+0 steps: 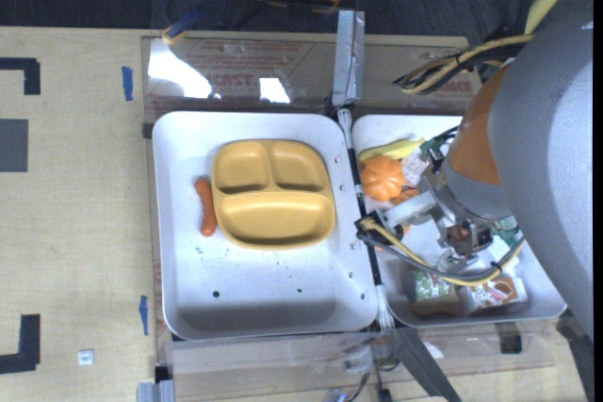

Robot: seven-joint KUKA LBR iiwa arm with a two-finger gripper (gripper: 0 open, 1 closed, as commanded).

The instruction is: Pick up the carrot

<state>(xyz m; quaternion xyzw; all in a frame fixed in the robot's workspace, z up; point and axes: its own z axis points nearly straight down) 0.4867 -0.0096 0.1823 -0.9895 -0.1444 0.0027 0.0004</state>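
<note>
Wooden desk [75, 202] carries two white bins side by side. Left bin [179, 278]: carrot [205, 207] lies lengthwise, touching the left edge of a yellow divided plate [273, 193], free on its outer side, so reachable from above. Arm hangs over the right bin [542, 301] among toy food near an orange pumpkin-like toy [382, 177]; end effector [459, 242] aperture cannot be told; carrot ungrasped, well apart

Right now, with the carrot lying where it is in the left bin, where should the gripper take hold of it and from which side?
Probably mid-length on the carrot, from straight above. It lies flat on the bin floor, long axis running away from the camera, close against the yellow tray; closing across the narrow width would need one finger in that tight gap.
</note>
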